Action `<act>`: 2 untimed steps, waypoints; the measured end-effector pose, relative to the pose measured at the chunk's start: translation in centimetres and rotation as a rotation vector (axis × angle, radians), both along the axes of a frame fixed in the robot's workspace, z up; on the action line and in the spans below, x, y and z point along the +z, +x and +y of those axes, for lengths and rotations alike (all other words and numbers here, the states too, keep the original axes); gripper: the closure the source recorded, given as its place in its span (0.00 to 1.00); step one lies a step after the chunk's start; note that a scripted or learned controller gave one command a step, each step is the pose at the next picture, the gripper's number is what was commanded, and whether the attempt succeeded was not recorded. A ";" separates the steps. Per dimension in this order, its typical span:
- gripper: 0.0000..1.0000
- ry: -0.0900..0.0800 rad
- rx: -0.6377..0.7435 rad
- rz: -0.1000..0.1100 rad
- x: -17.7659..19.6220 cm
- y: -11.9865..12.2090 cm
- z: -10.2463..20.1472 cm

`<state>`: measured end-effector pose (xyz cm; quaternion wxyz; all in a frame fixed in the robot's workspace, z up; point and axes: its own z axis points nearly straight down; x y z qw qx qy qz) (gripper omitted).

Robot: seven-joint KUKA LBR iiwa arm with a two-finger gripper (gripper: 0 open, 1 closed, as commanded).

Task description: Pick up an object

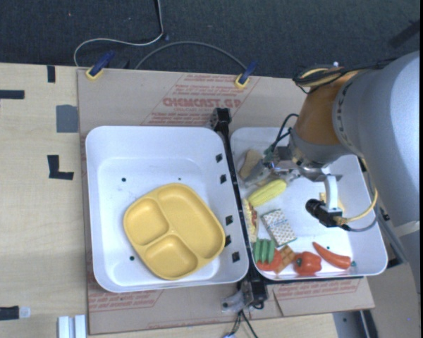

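- Candidate object: the corn cob (266, 191) lies tilted in the upper left of the right bin (366, 259), just beside the gripper (276, 162).
- Finger state: cannot be determined; the wrist hides the fingertips.
- Nearby items: a tan piece (250, 164) sits near the divider; a patterned packet (278, 227) lies below the corn; a green vegetable (264, 249), red pepper (307, 262) and red chili (331, 255) crowd the lower wall.
- Left bin (99, 189) holds a yellow divided tray (173, 229).
- Risk: the rounded corn may roll from a closing grip; crowded neighbours may be nudged or pinched instead.
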<state>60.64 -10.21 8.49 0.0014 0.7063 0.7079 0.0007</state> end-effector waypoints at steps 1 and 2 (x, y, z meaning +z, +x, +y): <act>0.00 -0.001 -0.002 0.002 0.0 -2.9 0.7; 1.00 0.000 -0.001 0.002 1.0 -2.9 0.7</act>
